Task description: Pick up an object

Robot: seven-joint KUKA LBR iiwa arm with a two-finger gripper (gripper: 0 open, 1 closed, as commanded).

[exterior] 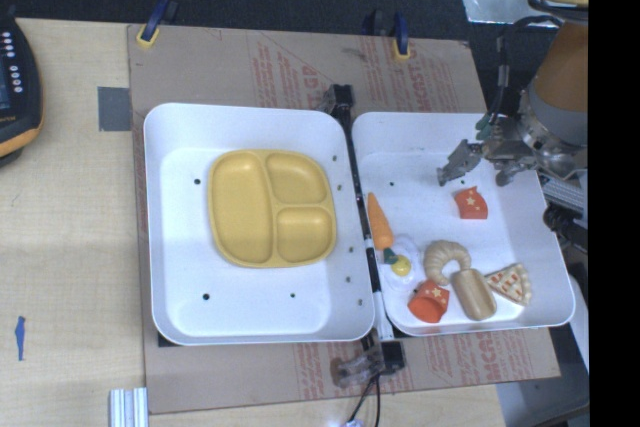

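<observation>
A light wooden bench (70, 245) carries a brown cardboard sheet (280, 75), held at its far edge by a yellow clamp (153, 23) and a blue clamp (399, 35). Two shallow white bins lie on the sheet: the left bin (170, 305) and right bin (420, 140), touching. A grey tape patch (114, 108) sits left.
</observation>
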